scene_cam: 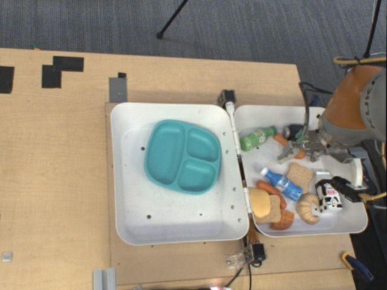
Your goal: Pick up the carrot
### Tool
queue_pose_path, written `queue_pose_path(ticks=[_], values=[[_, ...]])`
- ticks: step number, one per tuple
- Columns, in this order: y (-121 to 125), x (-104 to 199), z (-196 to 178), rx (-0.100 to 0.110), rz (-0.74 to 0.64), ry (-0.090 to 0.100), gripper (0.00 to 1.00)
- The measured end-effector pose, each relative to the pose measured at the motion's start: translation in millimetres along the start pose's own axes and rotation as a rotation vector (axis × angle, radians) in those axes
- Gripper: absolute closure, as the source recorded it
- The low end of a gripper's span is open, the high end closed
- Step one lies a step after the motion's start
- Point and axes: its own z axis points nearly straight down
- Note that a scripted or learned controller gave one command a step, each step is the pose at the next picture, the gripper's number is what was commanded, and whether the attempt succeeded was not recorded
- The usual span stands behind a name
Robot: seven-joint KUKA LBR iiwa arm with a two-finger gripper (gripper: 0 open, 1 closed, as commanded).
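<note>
The carrot (281, 140), a small orange stick, lies near the right bin's (338, 228) far edge, beside a green bottle (257, 138) and just left of the gripper (294, 151), whose fingers stand apart. Nearer sit a croissant (308, 208), blue bottle (283, 184) and cracker (299, 175). The left bin (127, 216) holds a teal divided plate (182, 156).

Two white bins (175, 222) sit side by side, one teal divided plate (182, 156) in the left-hand bin, and one green bottle (257, 138), one blue bottle (283, 185) and one croissant (308, 208) in the right-hand bin.
</note>
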Motion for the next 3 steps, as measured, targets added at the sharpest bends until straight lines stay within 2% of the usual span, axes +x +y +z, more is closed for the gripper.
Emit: queue_pose_path(ticks=[1, 2, 3], values=[[40, -12, 1, -0.003, -0.088, -0.002, 0.00], [9, 21, 0, -0.004, -0.262, -0.001, 0.00], [39, 11, 1, -0.003, -0.054, -0.001, 0.00]])
